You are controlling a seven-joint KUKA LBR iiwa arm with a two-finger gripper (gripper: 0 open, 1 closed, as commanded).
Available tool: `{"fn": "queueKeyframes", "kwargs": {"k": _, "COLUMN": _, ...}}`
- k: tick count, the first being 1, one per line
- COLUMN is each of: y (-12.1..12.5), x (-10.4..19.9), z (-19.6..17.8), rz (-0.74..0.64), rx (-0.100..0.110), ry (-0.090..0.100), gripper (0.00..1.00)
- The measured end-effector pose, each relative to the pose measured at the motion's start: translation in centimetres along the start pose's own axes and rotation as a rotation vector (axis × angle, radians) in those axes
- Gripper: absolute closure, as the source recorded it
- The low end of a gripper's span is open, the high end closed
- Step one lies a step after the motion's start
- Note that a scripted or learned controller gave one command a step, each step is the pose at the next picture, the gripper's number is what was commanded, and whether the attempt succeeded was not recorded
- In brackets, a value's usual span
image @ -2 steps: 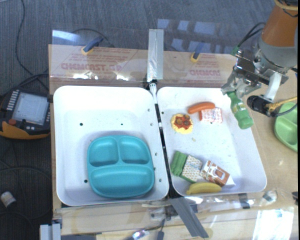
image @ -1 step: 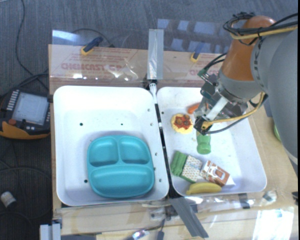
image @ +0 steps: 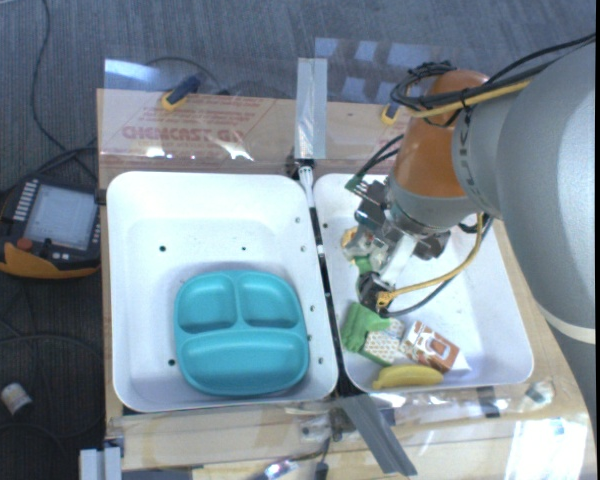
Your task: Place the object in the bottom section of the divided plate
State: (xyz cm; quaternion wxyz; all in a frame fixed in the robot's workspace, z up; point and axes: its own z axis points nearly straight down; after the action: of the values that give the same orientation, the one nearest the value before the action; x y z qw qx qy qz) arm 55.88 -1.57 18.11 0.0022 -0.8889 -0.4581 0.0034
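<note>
Teal divided plate [image: 243, 330] sits in my left bin [image: 140, 208], its wide bottom section toward the near edge, nothing on it. My gripper [image: 380, 264] hangs low in the right bin [image: 510, 338] near the divider; can't tell its state from this angle. Just below it lie a green packet [image: 359, 326], an orange-and-white box [image: 429, 346] and a yellow banana [image: 410, 376] at the near wall.
</note>
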Motion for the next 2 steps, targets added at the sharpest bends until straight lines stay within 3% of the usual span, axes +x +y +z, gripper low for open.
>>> {"fn": "queueKeyframes", "kwargs": {"k": 1, "y": -5.7, "x": 1.8, "z": -4.3, "rz": -0.242, "rx": -0.001, "ry": -0.001, "gripper": 1.00}}
{"fn": "queueKeyframes", "kwargs": {"k": 2, "y": -10.7, "x": 1.7, "z": -2.4, "rz": -0.350, "rx": 0.000, "ry": -0.002, "gripper": 1.00}}
